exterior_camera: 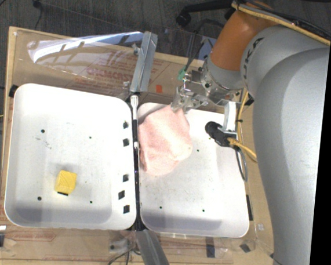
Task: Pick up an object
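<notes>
Overhead slanted view of the bench. The gripper (pixel 183 101) sits at the far edge of the right bin (pixel 221 216), below the arm (pixel 284 111) with its orange band, which enters from the right of the view. The top corner of a pink cloth (pixel 162 140) rises to meet the gripper's metal tip and appears to be pinched there; the fingers seem nearly closed on that corner, though the exact gap is too small to make out. The rest of the cloth drapes downward and spreads over the left part of the right bin, its left edge lying close to the divider between the two bins (whether the lower part rests on the bin floor or hangs just above it cannot be told).

A black fitting with a yellow cable (pixel 223 134) hangs just beside the cloth on its right, over the right bin.

In the left bin (pixel 40 105) a small yellow block (pixel 66 182) lies on the floor toward the near left, well apart from the gripper and cloth.

Behind the bins, a sheet of clear plastic (pixel 86 48) lies on the wooden bench (pixel 10 56), and a grey metal bar (pixel 143 63) stands along the line between the bins.
</notes>
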`<state>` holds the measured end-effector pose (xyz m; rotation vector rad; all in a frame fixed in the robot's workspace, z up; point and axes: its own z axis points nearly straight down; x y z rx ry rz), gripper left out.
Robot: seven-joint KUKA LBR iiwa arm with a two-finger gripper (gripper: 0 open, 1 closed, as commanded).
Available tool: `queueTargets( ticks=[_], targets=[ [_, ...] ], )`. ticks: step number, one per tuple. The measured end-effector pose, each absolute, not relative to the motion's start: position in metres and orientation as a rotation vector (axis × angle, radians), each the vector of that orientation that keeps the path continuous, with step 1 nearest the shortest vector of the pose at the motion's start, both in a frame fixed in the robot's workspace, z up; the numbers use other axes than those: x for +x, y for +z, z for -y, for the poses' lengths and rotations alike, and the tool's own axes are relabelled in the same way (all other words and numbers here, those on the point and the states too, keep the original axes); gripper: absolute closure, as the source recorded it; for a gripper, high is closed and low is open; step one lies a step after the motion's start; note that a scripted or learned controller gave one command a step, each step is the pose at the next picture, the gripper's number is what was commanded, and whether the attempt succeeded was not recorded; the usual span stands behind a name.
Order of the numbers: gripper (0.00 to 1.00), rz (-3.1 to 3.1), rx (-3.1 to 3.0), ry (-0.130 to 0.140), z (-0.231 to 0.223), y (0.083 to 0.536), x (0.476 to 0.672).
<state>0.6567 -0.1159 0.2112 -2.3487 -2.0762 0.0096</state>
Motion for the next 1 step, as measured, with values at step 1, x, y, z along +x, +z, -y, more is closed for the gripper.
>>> queueTargets(
  ticks=[1],
  targets=[
    [1.00, 2.078, -2.347, 0.012, 0.0617, 0.2033, 0.6563]
  ],
)
